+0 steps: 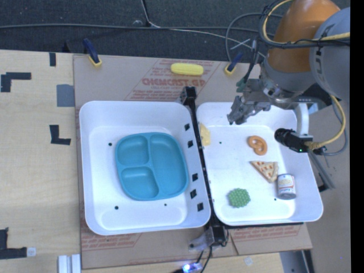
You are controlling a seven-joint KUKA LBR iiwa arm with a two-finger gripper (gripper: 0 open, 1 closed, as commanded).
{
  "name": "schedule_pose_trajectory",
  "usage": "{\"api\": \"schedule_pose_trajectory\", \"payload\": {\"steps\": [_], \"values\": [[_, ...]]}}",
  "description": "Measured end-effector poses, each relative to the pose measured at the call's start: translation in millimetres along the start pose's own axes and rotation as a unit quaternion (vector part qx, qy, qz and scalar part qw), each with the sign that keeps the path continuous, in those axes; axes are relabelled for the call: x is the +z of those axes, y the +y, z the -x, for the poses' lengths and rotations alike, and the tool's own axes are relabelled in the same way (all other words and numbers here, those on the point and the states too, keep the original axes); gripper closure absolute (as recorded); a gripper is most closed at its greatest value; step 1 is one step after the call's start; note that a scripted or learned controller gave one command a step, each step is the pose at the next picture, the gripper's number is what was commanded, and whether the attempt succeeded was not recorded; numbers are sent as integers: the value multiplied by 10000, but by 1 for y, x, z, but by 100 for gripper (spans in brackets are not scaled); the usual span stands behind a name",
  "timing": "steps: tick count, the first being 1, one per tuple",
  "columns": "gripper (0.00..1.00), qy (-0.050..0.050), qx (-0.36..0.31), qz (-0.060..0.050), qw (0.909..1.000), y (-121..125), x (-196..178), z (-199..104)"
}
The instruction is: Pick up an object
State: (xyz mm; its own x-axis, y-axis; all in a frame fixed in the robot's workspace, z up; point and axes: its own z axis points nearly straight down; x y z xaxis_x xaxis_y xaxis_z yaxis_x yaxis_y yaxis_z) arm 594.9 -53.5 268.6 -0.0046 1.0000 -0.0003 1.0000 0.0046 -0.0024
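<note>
Two white bins are sitting on cardboard covering the wooden table. The gripper is hovering over the right bin; its state is unclear.

A single fixed camera looks down at a slant from above the table, far enough to take in both white bins and the arm entering from the right.

Both white bins look to be made of smooth, slightly glossy plastic, and the same goes for the blue divided tray. Matt brown cardboard with red printing is laid underneath, on a pale wood-look bench. A metal sheen is seen on the small can, while the green ball looks bumpy and rough.
</note>
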Motion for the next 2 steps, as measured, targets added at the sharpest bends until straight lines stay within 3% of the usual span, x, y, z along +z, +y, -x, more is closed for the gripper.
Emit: {"api": "schedule_pose_trajectory", "payload": {"steps": [1, 2], "values": [[100, -2, 1, 1, 10000, 7, 8, -51], [100, -4, 2, 12, 10000, 36, 16, -94]]}}
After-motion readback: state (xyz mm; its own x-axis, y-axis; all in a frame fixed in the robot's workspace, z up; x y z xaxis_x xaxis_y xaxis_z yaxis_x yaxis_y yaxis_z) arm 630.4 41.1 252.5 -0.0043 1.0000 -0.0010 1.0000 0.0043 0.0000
